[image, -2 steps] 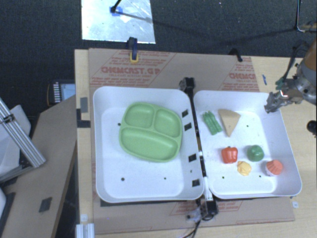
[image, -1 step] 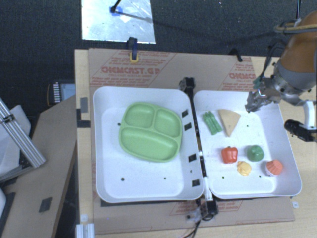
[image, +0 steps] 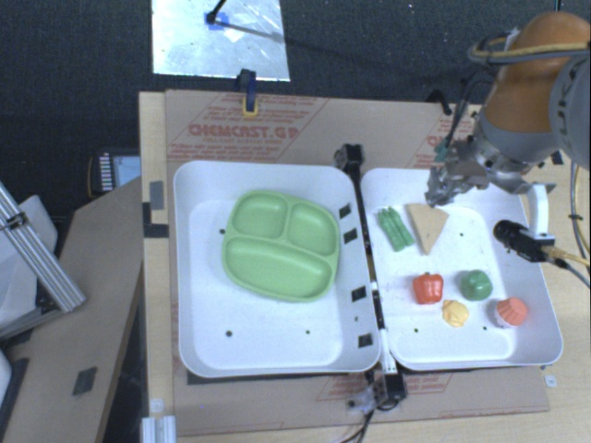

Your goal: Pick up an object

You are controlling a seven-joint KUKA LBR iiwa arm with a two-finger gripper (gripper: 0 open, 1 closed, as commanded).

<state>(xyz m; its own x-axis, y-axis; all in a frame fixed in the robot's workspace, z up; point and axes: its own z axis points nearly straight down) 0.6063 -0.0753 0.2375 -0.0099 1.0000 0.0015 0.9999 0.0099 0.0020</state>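
The left bin [image: 194, 340] holds a green divided plate [image: 280, 245]. In the right bin [image: 545, 340], the gripper [image: 443, 192] hangs just above the tan wedge [image: 428, 226], far-left corner; its opening cannot be told. Nearer lie a green stick [image: 395, 228], red pepper [image: 428, 288], green ball [image: 476, 284].

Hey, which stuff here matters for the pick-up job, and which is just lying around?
For the job:
gripper
tan wedge
green stick
red pepper
green ball
yellow piece
orange-and-white piece
right bin

Lying about:
green divided plate
left bin
foil sheet
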